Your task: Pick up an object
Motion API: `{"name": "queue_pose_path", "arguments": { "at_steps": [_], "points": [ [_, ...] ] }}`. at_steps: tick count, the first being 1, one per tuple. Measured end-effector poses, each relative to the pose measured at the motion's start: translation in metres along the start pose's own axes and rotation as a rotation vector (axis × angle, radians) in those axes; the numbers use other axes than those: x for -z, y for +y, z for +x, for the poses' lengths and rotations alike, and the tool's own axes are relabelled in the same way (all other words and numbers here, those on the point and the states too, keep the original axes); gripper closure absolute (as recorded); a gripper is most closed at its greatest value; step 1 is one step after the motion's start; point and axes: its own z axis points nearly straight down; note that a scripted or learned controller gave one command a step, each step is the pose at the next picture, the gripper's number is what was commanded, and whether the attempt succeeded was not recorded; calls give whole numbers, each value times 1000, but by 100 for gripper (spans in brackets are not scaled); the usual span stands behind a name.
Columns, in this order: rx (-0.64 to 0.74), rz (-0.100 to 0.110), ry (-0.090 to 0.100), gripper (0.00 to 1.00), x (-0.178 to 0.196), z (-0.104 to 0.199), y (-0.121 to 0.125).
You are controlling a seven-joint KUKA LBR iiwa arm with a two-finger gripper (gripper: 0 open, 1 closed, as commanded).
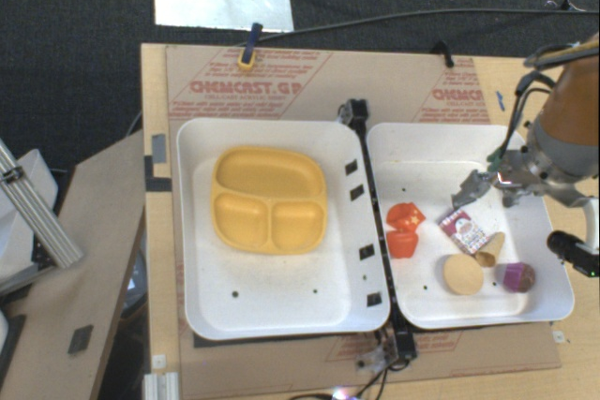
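**Ben:** What do you see from the camera above the bench?

**Me:** Two white bins side by side. The left bin (202,295) has a yellow tray (270,200) with three parts in it. My landmark is the little purple-and-white packet (461,230) in the right bin (422,150).

**Ben:** What sits around the packet?

**Me:** A red toy pepper (404,229) lies to its left. A tan cone (489,248) touches its lower right corner. A round tan cookie (462,275) is just below it. A purple piece (517,276) is below and to the right, near the bin wall. I think they lie loose and jumbled so I can try any one.

**Ben:** And the gripper?

**Me:** The gripper (480,185) hangs just above and right of the packet, coming in from the right. I cannot tell how it is set. I see nothing in it.

**Ben:** So what's next?

**Me:** I guess it should go down on the packet, the closest thing.
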Motion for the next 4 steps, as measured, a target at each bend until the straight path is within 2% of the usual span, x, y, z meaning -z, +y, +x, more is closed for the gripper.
{"name": "queue_pose_path", "arguments": {
  "at_steps": [1, 2, 3, 4],
  "points": [
    [3, -13, -2, 0, 6, 0, 3],
    [1, -9, -1, 0, -36, 4, 3],
    [1, -8, -1, 0, -99, 6, 4],
    [-1, -20, -6, 0, -118, 3, 8]
  ]
}}
